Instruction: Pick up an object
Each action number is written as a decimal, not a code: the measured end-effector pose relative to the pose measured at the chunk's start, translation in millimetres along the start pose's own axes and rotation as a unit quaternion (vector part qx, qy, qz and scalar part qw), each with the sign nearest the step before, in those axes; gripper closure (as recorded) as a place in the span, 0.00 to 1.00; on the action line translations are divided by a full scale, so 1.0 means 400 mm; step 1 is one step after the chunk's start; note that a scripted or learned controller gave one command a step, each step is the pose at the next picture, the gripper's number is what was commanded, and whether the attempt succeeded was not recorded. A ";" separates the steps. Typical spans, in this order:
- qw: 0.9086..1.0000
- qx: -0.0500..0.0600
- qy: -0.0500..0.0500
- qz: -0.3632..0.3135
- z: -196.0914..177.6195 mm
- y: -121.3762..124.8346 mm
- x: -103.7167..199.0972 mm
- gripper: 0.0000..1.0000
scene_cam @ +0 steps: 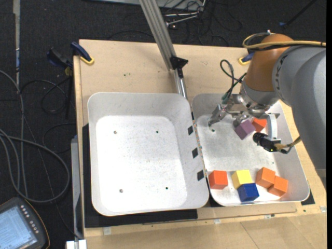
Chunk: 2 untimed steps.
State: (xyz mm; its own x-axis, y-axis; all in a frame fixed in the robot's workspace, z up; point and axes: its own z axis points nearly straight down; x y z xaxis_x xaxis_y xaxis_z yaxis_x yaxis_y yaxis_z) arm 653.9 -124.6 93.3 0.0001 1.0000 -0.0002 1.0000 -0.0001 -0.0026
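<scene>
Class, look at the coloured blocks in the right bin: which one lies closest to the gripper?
The purple block, just beside the gripper in the right bin. The orange, yellow and blue blocks sit farther off along the bin's near edge.

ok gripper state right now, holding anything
gripper: over the right bin, cannot be told whether it is open or closed; nothing seen held.

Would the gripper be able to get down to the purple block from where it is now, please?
Probably yes: the purple block lies in the right bin just beside the gripper, with bare floor around it; only an orange block sits close behind.
</scene>
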 end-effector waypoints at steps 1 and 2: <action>1.000 -0.003 0.000 0.000 -0.032 0.003 -0.001 1.00; 1.000 -0.005 -0.001 0.000 -0.174 -0.015 0.010 1.00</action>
State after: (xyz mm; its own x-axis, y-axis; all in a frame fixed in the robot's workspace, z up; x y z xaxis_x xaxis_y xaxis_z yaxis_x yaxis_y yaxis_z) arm 648.2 -120.4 162.9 0.0005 1.0000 -0.0014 1.0000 -0.0005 0.0076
